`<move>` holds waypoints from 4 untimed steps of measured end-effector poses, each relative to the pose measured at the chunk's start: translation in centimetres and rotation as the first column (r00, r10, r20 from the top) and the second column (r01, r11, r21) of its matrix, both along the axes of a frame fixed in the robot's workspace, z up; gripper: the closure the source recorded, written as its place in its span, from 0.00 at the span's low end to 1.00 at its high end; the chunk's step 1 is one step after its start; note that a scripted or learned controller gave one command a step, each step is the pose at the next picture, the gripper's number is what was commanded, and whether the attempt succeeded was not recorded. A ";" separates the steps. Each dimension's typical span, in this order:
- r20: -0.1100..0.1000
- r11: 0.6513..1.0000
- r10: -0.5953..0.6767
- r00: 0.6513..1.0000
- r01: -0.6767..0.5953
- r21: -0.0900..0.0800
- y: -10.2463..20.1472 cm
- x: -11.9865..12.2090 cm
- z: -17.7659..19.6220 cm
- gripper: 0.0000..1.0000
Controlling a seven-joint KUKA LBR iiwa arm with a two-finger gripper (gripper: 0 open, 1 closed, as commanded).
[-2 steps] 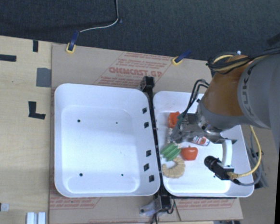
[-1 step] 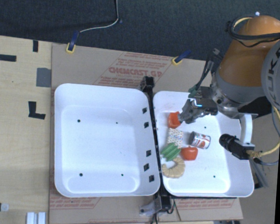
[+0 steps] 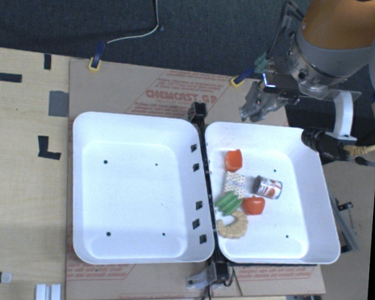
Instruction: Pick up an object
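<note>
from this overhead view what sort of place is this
Most likely a robotics lab bench set up for bin-picking trials. Two shallow white bins sit side by side, the left bin and the right bin, on a cardboard sheet, with an industrial arm hanging above small toy items.

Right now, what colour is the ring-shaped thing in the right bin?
Tan ring, clearest in the camera view.

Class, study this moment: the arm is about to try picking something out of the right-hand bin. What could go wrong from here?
1. The items sit packed together: the green piece, red piece and tan ring touch or nearly touch, so the gripper may well nudge a neighbour or pinch two at once.
2. The small can lies on its side and could roll away when touched.
</note>
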State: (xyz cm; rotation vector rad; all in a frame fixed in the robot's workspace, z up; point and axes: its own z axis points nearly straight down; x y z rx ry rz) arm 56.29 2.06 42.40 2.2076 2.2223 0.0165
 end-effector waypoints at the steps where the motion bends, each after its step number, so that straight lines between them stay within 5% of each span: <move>1: -0.003 1.000 -0.003 1.000 0.003 -0.001 1.9 3.0 9.1 1.00; 2: -0.011 1.000 0.000 1.000 0.000 0.000 8.8 9.0 11.1 1.00; 3: -0.015 1.000 0.005 1.000 -0.005 0.002 15.4 -1.4 11.2 1.00; 4: -0.015 1.000 -0.002 1.000 0.002 -0.002 19.5 4.3 10.9 1.00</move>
